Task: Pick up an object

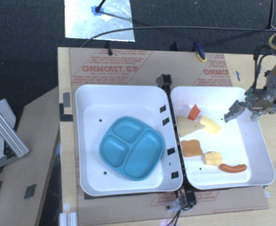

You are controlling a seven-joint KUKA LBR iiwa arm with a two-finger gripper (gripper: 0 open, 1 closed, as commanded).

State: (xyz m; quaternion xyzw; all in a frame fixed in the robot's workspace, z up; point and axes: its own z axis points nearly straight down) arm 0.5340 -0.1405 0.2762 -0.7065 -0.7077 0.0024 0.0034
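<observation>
The right bin (256,147) holds several toy foods: an orange-red wedge (194,112), a pale cheese slice (188,125), a yellow block (210,125), a brown toast piece (192,148), a small yellow piece (213,158) and a red sausage (232,168). My gripper (232,112) hangs over the right bin's upper right part, just right of the yellow block. Nothing shows between its fingers.
The left bin (88,121) holds a blue divided plate (132,147). A black clip strip (168,126) joins the two bins. Cardboard lies under both bins. A cable runs across the top, and a silver sheet (98,13) lies beyond the bench.
</observation>
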